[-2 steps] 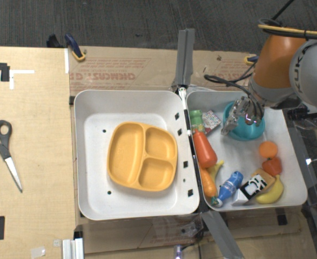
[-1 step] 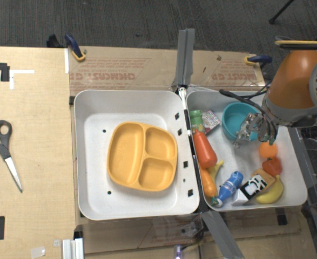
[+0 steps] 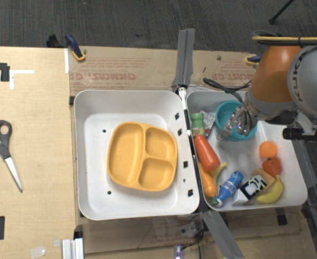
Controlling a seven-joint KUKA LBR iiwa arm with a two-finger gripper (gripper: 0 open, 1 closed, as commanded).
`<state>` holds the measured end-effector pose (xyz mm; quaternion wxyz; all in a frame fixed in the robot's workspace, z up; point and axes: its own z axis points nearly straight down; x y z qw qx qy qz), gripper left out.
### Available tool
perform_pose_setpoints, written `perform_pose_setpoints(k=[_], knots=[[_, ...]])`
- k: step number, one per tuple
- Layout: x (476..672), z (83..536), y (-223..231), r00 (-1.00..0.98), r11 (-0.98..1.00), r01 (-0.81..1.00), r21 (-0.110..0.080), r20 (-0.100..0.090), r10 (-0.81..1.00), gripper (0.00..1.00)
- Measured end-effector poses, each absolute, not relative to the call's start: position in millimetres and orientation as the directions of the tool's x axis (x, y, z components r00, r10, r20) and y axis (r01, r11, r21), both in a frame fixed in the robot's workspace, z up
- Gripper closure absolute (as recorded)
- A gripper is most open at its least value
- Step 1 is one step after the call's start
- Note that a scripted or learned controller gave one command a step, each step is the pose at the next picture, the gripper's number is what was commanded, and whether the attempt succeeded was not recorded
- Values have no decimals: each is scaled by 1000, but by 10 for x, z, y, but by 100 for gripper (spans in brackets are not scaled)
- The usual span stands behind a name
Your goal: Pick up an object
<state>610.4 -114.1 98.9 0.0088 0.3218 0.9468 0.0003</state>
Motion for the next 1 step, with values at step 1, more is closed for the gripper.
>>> perform_pose_setpoints(k=[1], knots=[[6329,985,-979,-632,632,775,3,-8,775,0]])
